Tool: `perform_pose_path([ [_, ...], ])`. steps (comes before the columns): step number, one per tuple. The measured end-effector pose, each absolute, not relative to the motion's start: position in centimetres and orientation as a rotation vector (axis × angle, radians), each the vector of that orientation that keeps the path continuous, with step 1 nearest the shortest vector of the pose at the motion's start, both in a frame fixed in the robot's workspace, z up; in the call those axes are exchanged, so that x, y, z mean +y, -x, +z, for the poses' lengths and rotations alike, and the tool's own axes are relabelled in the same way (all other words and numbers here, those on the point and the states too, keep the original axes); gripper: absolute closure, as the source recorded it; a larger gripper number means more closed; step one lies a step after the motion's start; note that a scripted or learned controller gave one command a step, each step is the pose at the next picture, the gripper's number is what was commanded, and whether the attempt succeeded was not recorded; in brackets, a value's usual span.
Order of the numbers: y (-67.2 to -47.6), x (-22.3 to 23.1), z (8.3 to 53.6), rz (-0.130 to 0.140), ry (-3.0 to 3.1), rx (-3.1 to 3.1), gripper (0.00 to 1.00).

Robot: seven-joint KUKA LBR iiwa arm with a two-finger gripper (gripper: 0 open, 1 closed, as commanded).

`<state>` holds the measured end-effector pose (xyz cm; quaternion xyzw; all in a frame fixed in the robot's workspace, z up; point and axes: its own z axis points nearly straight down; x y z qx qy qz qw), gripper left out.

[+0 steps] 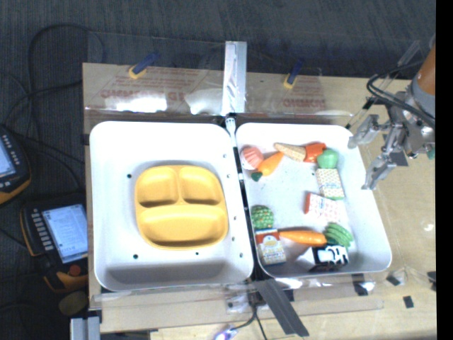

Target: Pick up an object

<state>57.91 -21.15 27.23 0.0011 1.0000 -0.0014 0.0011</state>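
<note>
Nearest the camera, at abt 6 o'clock in the right bin point(379, 232), sits a black-and-white block point(330, 256). Touching its upper edge is a long carrot point(303, 236), lying crosswise, w/ a small printed box point(271, 249) at its left end and a green ridged veg point(339, 231) at its right end. A green bumpy piece point(262, 216) sits just above the box, hard against the bin's left wall (the divider side).

Mid-bin: a red-and-white packet point(323, 205), flat, and just above it a pale patterned packet point(330, 183), both toward 3 o'clock. These two lie closest to the gripper side.

Far end, 12 o'clock: a green cap-like piece point(327, 159) touches the patterned packet's top edge. Left of it a tan cone w/ an orange-red end point(300, 150) lies crosswise. At 11 o'clock a pink round item point(250, 156) and an orange piece point(268, 164) touch each other.

The items are crowded; most touch a neighbour, so little bare floor shows except a patch in the centre.

Left bin point(113, 154): a yellow divided tray point(181, 204), 3 compartments, centred.

The gripper point(382, 147) hangs outside the right bin, off its 2 o'clock corner, over the bench point(417, 218). Fingers look spread, w/ nothing between them, well apart from every item.
</note>
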Motion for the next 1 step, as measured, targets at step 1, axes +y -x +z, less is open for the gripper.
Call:
perform_pose_path([
  [1, -54.75, -22.32, 16.00, -0.005, -0.130, 3.138, 0.00],
])
